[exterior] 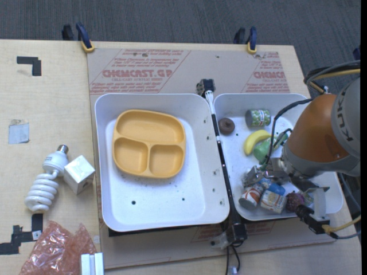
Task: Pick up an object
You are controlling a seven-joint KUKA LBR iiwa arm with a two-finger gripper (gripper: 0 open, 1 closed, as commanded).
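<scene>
The right bin (235,105) holds a pile of small items: a yellow banana (256,140), a green piece (263,150) beside it, a green can (258,117), a brown ring (227,125), a red-and-white can (250,198), a small blue-topped carton (274,197) and a dark purple lump (296,201). My gripper (258,178) is low in this bin, just above the cans and carton and below the banana. The arm's orange band (312,133) covers much of the bin's right half. Nothing is visibly lifted.
The left bin (166,208) contains a yellow divided plate (149,144). Left of the bins on the bench lie a spiral light bulb (45,182), a white cube (79,173) and a red mesh bag (54,251). Cables (330,70) run along the right.
</scene>
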